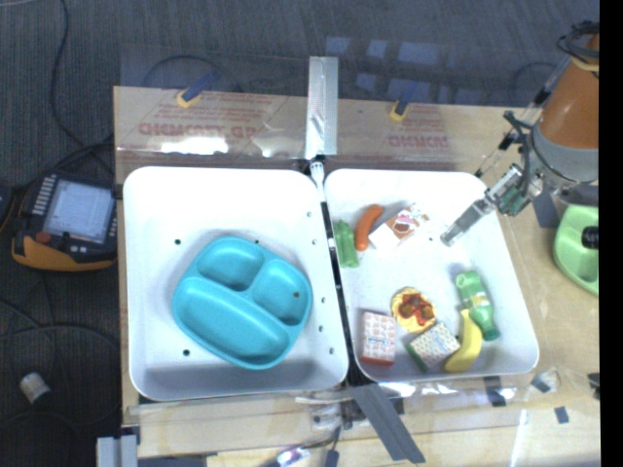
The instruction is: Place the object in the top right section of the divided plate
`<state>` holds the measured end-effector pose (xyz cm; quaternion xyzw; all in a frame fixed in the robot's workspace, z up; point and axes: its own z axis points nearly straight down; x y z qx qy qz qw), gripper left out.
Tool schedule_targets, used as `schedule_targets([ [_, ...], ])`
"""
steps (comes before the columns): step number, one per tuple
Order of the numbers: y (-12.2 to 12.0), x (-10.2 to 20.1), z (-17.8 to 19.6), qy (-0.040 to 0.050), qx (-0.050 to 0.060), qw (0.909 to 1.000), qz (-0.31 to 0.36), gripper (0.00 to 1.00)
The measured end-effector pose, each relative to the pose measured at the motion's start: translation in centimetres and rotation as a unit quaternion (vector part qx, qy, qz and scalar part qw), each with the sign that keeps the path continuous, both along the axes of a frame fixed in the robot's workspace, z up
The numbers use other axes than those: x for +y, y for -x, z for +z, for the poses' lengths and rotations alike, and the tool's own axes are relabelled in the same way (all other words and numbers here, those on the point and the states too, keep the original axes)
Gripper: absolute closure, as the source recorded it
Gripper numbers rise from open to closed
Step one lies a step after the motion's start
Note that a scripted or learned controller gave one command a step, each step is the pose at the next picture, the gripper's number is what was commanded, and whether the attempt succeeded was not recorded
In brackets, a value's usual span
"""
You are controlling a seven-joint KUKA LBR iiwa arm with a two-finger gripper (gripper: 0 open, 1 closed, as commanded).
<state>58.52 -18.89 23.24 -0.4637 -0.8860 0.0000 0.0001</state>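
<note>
Looking down, I see my hand [459, 228] hanging over the right bin [506, 261], and I cannot tell its state. The blue plate [243, 302] sits in the left bin [156, 212]. Toy food fills the right bin.

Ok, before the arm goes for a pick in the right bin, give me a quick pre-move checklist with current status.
1. Turquoise divided plastic plate sits flat in the left white bin: ok.
2. Plate's top right section free of items: ok.
3. Two-finger gripper over the right white bin, above its upper right area: ok.
4. Object between the fingers: not ok, nothing held.
5. Orange toy hot dog lies apart from the green bottle and yellow banana: ok.
6. Which object is the target: cannot tell.
</note>
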Motion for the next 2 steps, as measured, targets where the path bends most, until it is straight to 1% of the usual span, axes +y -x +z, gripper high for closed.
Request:
schedule_targets([
  [1,-7.9,-3.5,12.3,0.0024,-0.001,0.995,0.1,0.0],
  [2,-5.2,-1.4,7.5,0.0009,-0.001,0.979,0.204,0.0],
])
